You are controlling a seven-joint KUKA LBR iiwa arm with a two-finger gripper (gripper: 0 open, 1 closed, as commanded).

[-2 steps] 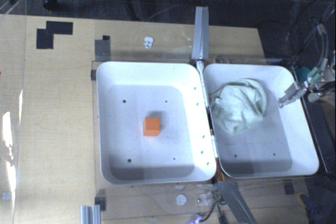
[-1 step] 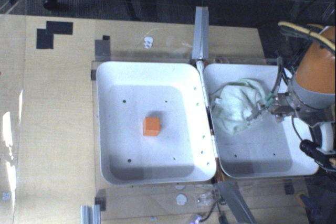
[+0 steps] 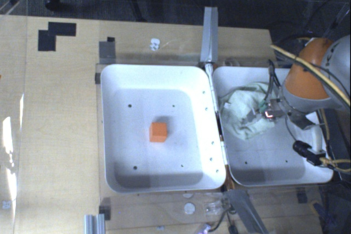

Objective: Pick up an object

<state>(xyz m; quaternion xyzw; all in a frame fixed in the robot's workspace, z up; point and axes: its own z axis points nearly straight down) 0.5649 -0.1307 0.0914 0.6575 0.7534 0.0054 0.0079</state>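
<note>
Orange block (image 3: 158,132) bears no readable writing; jaws (image 3: 262,113) meet crumpled cloth (image 3: 244,112), grip unclear.

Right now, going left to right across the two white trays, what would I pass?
Left bin → orange cube → metal divider → right bin → crumpled white cloth → gripper → robot arm.

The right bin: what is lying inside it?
In the right bin lies a crumpled pale cloth, with the gripper at its right edge. Whatever is under the cloth is covered and cannot be seen.
</note>
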